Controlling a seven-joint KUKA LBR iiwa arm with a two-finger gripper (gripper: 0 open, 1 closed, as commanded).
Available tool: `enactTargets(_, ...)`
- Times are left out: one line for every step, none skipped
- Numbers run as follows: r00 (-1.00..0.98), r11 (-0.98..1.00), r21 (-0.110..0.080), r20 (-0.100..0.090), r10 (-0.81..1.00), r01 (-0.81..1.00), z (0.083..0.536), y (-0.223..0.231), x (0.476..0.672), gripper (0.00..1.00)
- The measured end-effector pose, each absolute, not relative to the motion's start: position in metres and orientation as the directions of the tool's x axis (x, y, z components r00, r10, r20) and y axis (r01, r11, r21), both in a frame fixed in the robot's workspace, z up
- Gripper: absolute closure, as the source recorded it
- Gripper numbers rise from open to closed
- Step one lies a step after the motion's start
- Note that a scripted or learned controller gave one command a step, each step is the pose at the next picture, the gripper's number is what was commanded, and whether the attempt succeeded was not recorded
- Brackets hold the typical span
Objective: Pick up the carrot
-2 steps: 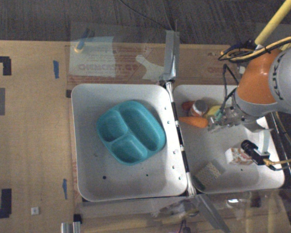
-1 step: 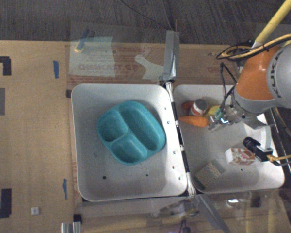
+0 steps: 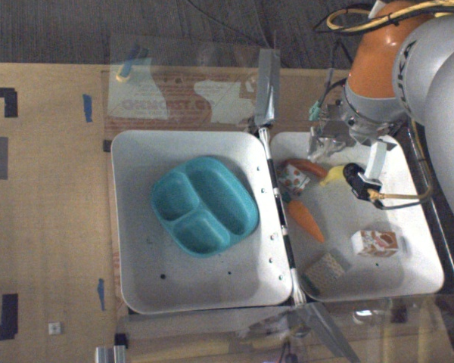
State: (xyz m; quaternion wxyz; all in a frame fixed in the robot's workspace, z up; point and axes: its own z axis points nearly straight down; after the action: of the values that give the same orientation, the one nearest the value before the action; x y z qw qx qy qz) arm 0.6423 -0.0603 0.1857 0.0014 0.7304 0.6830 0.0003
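Judging by how things lie, nothing of the pickup is done yet: the carrot [image 3: 305,220] rests loose on the floor of the right-hand bin [image 3: 408,274], near its left wall, tip slanting toward five o'clock. My claw [image 3: 325,144] hangs over the bin's upper part, and how it is set I cannot tell from this angle; nothing shows in its hold. From it, the carrot lies at about seven o'clock, apart, past a small patterned cup [image 3: 293,178] and a reddish item [image 3: 309,167]. Reaching, closing and lifting all remain.
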Motion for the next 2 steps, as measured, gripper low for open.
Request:
enactTargets(0.141, -0.141, 0.003, -0.002, 0.990, 0.990, 0.216, -0.081, 0.668, 1.00)
enactTargets(-0.240, 0.240, 0.002, -0.001, 0.971, 0.971, 0.124, -0.092, 0.618, 1.00)
